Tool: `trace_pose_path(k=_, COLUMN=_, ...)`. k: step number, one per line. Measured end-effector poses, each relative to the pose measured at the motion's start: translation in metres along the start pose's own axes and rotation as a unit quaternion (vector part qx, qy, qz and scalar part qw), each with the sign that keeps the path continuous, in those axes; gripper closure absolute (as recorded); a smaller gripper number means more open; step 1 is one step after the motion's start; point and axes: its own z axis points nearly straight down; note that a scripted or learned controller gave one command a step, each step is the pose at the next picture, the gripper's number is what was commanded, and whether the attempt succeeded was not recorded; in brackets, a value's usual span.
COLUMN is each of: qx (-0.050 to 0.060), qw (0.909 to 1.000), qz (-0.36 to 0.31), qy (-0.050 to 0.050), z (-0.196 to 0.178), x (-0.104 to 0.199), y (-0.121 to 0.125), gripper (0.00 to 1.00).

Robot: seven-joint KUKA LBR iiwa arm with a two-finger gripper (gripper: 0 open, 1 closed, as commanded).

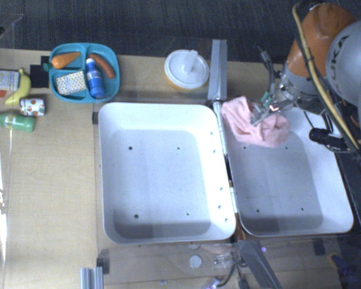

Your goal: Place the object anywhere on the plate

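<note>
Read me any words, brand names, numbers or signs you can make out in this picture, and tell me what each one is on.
No text here is legible.
White and red carton at the far left: printing too blurred to read.
Small can beside the banana: patterned label, too small to read.
Blue bottle in the teal tray: label unreadable.
Green bottle: no readable label.
The white bins, the pink cloth and the arm carry no visible writing.

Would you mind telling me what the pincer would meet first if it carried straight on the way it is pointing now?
Most likely the pink cloth: the pincer points down and leftward right at it in the right bin. Depth is unclear, so contact cannot be judged.
</note>
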Motion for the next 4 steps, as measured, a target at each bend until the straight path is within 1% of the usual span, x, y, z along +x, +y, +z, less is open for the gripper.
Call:
trace_pose_path(k=1, qx=-0.002, qw=1.0000, qz=-0.004, qy=0.000, z=-0.042, x=0.001, y=0.002, gripper=1.00)
trace_pose_path(k=2, qx=-0.002, qw=0.9790, qz=-0.204, qy=0.000, z=-0.036, x=0.056, y=-0.006, gripper=1.00)
trace_pose_path(k=3, qx=-0.002, qw=0.9188, qz=-0.395, qy=0.000, z=-0.028, x=0.106, y=-0.006, gripper=1.00)
trace_pose_path(k=4, qx=-0.002, qw=0.8380, qz=-0.546, qy=0.000, z=-0.024, x=0.161, y=-0.007, gripper=1.00)
